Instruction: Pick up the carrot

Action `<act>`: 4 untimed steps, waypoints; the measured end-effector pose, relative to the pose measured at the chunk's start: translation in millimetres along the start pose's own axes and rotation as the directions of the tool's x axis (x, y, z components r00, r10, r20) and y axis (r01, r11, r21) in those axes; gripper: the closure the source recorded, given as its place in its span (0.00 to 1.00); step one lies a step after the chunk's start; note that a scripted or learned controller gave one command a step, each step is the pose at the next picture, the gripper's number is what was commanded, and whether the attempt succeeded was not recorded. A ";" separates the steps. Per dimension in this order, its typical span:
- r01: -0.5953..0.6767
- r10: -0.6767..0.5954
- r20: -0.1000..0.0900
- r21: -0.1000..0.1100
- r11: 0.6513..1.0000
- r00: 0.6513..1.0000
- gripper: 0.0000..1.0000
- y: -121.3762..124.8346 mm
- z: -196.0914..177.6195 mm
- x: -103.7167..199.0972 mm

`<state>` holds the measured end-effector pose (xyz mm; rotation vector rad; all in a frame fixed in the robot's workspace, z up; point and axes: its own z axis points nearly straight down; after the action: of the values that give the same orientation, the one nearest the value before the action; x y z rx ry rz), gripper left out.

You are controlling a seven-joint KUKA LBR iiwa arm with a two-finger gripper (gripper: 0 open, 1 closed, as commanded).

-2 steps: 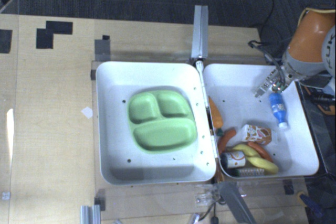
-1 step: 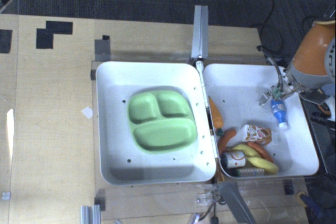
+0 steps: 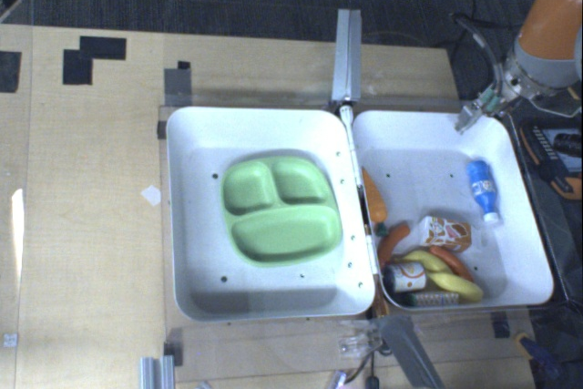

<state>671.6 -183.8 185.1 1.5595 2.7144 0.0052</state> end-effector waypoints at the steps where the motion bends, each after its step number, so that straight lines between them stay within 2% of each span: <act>1: 0.006 -0.006 0.007 -0.007 1.000 1.000 1.00 3.3 -13.7 -0.2; 4: 0.021 -0.020 0.031 -0.029 0.999 0.999 1.00 11.4 -54.8 -1.9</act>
<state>681.8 -179.6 240.0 1.5111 2.6945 0.0208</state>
